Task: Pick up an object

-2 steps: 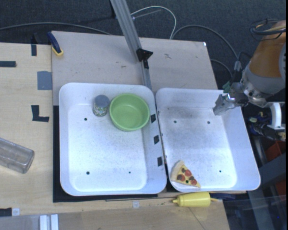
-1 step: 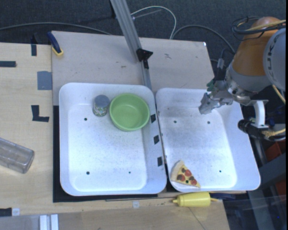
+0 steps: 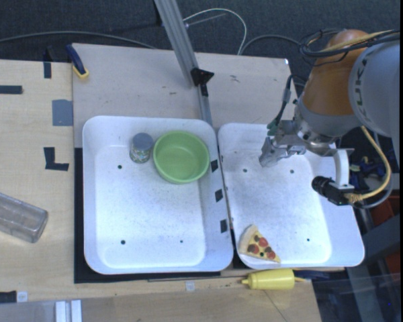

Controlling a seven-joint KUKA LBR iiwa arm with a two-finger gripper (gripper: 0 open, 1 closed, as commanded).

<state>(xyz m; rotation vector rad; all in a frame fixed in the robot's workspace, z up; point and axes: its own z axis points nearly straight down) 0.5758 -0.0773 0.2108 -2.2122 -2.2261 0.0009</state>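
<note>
- Wooden bench [image 3: 141, 79] carries two shallow white bins side by side, with dark floor beyond at twelve o'clock.
- At three o'clock, the grey and orange arm [image 3: 342, 79] reaches in over the right bin [image 3: 282, 200].
- Left bin [image 3: 121, 233] holds a green bowl [image 3: 181, 156] near its twelve o'clock rim, with a small grey-lidded can [image 3: 141, 147] just beside the bowl at nine o'clock.
- Low over the right bin's upper part hangs the gripper [image 3: 269, 154]; nothing shows between its fingers, and whether they stand wide or narrow cannot be told.
- A toy pizza slice [image 3: 258, 243] lies in the right bin at about seven o'clock, well apart from the gripper.
- Outside the bins, a yellow bottle [image 3: 272, 279] rests on the bench at six o'clock, and a clear tumbler [image 3: 13, 215] lies at nine o'clock.
- Judged from this, the pick is not yet done: no object is lifted, and choosing, closing on and raising one all remain.
</note>
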